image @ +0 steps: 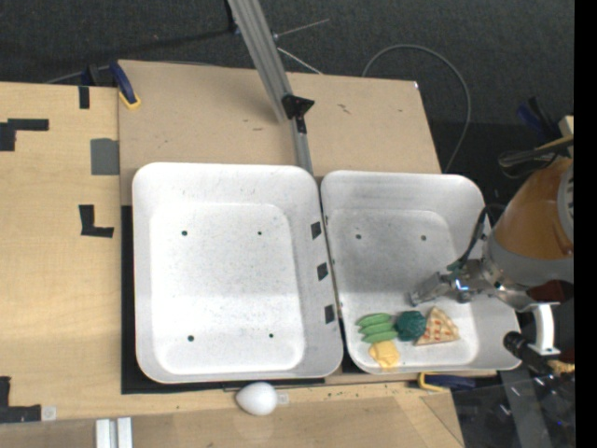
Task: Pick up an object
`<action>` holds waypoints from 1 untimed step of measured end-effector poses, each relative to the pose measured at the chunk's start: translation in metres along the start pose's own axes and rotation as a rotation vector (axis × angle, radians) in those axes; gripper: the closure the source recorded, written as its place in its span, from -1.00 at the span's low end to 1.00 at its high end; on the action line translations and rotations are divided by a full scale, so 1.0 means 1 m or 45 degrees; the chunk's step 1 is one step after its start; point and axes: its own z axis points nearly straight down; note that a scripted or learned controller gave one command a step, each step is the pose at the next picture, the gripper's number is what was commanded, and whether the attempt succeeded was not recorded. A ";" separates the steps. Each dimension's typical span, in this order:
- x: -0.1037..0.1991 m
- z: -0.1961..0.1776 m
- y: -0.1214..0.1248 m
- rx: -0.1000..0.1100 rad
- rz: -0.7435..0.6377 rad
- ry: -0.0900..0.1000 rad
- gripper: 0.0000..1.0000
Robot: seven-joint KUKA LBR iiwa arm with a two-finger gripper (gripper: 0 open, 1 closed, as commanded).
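Where the arm (536, 227) reaches in from the right, its tool (427, 294) hangs low over the right bin (392, 194), finger spread not discernible, holding nothing visibly; the pizza-slice toy (437, 329), green toys (376, 325) and yellow toy (384, 353) lie just beside it.

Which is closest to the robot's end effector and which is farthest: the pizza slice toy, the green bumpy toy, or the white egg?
From the end effector:
1. Pizza slice toy, just below it in the right bin.
2. Green bumpy toy, farther left in that bin.
3. White egg, outside the bins on the bench's front edge.
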 end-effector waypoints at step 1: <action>0.001 -0.011 0.000 0.000 0.000 0.001 1.00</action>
